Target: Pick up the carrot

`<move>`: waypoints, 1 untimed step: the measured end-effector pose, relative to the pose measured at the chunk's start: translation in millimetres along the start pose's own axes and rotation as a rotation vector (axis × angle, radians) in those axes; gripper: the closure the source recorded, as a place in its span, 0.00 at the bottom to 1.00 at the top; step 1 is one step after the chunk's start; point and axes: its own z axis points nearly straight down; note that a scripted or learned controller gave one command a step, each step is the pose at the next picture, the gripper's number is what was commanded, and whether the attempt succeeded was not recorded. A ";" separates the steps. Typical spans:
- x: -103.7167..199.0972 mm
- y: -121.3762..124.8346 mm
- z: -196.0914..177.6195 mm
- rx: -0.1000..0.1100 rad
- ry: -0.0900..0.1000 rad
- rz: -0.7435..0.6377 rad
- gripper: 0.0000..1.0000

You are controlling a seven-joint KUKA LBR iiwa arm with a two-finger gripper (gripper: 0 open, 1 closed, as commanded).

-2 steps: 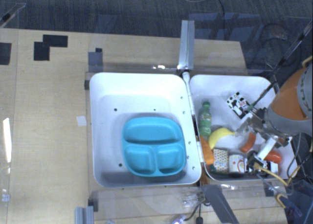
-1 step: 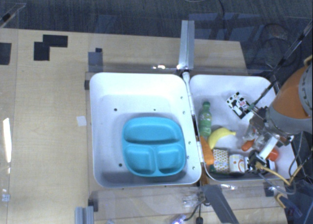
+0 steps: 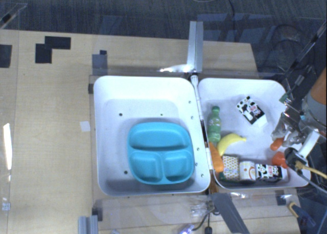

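Carrot (image 3: 216, 158) lies in the right bin (image 3: 265, 86), pressed against that bin's left wall, its orange length running down toward the near corner. Just above it stands a green bottle (image 3: 214, 124), and a yellow banana (image 3: 230, 142) rests beside both, curving toward the middle of the bin. Below the banana, along the near wall, a patterned box (image 3: 230, 166) and a black-and-white carton (image 3: 261, 171) lie end to end. Another small black-and-white carton (image 3: 250, 109) sits tilted near the far side of the bin, well apart from the carrot.

A gripper (image 3: 292, 137) hangs over the right edge of the same bin, across the bin from the carrot, with orange pieces showing just beside it. Whether it is wide or closed I cannot tell.

The left bin (image 3: 110, 125) bears a blue divided tray (image 3: 160, 151), set toward its near right part.
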 end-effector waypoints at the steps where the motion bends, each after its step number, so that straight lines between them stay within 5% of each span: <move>1: 48.2 -40.2 104.7 0.002 0.000 0.036 1.00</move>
